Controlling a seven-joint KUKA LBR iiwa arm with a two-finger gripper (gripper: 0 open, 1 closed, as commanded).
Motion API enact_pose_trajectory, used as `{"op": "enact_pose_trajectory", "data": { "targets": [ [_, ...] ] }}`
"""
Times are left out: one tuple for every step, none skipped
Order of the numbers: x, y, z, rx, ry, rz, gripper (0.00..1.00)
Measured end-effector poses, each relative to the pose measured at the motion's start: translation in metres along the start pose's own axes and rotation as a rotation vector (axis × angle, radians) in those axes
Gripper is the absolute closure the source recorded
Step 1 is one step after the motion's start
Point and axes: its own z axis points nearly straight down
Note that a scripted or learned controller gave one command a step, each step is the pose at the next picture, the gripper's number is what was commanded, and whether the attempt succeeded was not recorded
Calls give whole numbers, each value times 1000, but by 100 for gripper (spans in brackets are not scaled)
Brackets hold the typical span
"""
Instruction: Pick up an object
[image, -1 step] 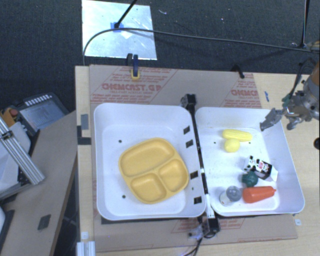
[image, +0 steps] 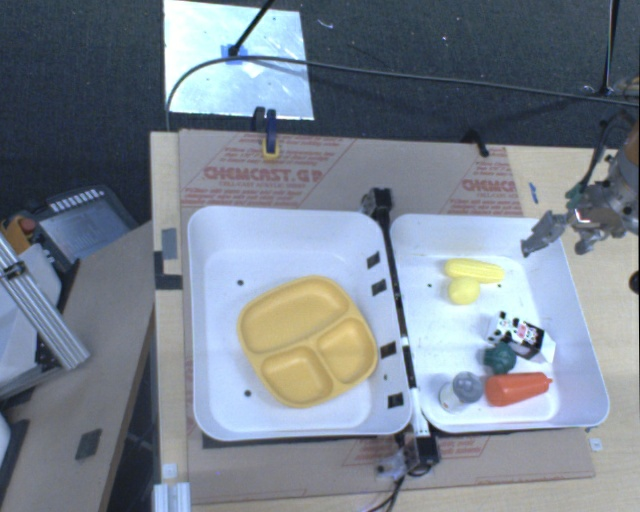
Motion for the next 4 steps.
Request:
{"op": "enact_pose_trajectory", "data": {
  "targets": [
    [9,-2,46,3,1,-1,0],
    [5,-9,104,3,1,2,0],
    [-2,-14,151,3,0,2,0],
    [-2,-12,137,-2,-1,0,100]
  ]
}}
